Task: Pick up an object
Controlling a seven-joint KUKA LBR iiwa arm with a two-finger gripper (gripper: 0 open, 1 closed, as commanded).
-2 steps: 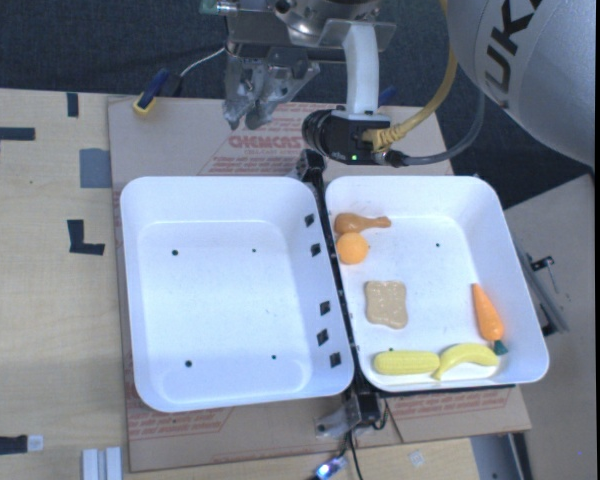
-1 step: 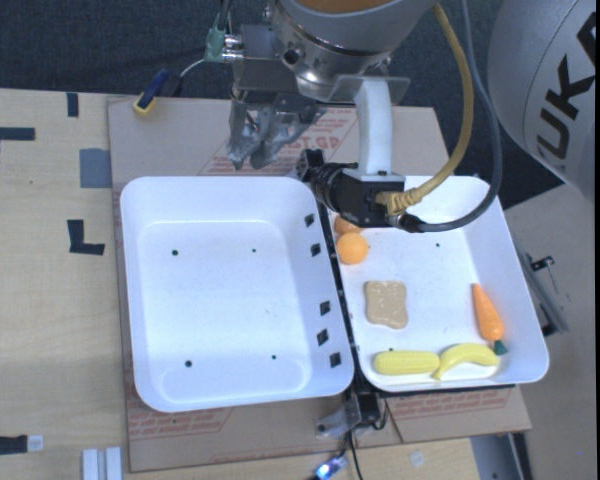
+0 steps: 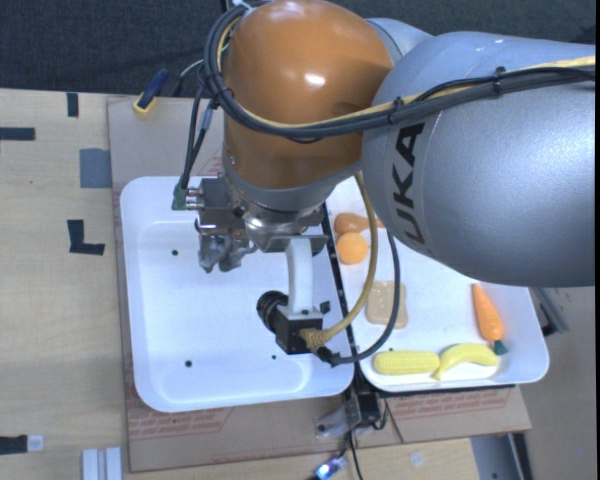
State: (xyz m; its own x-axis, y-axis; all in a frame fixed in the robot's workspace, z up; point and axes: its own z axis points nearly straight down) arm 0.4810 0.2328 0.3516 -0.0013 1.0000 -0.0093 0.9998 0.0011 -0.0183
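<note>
Your pincer (image 3: 220, 253) hangs low over the left bin (image 3: 140, 298). The wrist hides its tips from this angle, so you cannot tell whether it is spread or pressed together, and nothing shows in its grip.

Everything worth picking lies in the right bin (image 3: 528, 366). A ball (image 3: 352, 249) sits near the dividing rims, with a pale slab (image 3: 385, 303) just below it. A carrot (image 3: 488, 313) lies toward the far side, and corn (image 3: 405, 363) and a banana (image 3: 470, 360) lie end to end along the front wall.

All of these look like light, hollow plastic toys: stiff, smooth and likely slippery, but not fragile.

- **Ball:** it will probably roll out of a pinch.
- **Slab:** it lies flat and offers little edge.
- **Carrot:** it looks the best choice, since it lies apart from the others. Close across its thick middle, square to its length.
- **Corn:** take it the same way, but mind the wall just beside it.
</note>
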